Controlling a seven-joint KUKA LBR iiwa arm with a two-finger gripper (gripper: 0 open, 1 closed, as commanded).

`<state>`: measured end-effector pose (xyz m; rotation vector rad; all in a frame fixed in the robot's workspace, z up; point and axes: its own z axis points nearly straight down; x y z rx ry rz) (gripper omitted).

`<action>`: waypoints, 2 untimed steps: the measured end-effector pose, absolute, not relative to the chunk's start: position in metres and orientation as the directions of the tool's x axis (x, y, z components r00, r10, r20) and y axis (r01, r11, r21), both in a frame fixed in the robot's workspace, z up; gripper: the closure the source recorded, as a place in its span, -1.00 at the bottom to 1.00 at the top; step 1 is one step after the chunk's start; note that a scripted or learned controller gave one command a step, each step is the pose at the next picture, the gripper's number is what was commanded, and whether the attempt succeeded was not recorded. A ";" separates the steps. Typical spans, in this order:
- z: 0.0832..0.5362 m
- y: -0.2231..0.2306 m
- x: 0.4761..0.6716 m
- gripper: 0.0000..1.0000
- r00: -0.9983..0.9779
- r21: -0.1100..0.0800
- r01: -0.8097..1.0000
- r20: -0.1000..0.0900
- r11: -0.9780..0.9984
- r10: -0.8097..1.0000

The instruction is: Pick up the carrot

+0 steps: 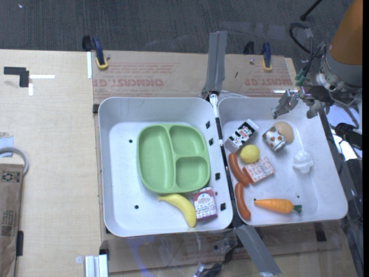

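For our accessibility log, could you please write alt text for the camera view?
A carrot lies near the front of the right bin, with the end effector at that bin's far edge, well apart from it. The left bin holds a green tray and a banana.

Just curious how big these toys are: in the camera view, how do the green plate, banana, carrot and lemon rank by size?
1. green plate
2. banana and carrot, too alike to rank
3. lemon
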<state>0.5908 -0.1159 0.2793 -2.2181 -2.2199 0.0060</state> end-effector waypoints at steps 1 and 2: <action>0.231 -0.088 0.530 -1.00 -0.324 -0.004 0.946 0.001 0.324 0.946; 0.190 -0.090 0.478 -1.00 -0.366 -0.004 0.931 0.002 0.366 0.931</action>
